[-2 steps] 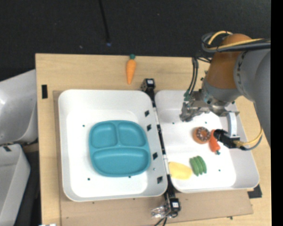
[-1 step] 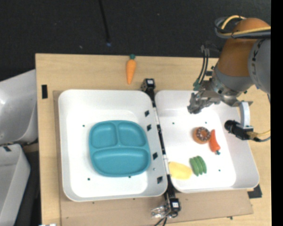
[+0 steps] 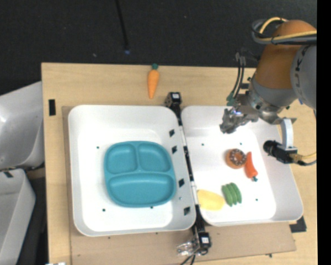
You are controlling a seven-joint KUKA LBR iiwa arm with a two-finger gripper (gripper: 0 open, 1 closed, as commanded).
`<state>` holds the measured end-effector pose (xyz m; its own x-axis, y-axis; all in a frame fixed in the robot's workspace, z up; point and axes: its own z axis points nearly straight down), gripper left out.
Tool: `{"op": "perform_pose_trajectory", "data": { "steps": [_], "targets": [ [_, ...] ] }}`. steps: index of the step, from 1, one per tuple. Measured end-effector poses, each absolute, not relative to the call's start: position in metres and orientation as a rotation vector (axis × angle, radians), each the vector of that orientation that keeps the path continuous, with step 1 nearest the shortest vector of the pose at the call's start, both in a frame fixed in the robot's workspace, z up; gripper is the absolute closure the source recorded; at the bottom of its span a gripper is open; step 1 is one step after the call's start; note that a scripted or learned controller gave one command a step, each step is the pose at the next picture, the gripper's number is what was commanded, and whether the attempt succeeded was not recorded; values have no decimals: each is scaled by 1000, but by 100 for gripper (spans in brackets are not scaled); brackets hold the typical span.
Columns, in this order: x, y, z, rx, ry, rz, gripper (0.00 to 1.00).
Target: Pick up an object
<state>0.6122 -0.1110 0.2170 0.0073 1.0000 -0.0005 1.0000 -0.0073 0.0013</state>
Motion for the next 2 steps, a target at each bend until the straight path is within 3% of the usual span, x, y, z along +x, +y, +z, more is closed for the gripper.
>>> {"op": "perform_pose_trajectory", "data": {
  "steps": [1,2],
  "targets": [
    [613,-60,219,2215,2228,2,100],
    [629,-3,232,2213,2228,4,100]
  ]
}}
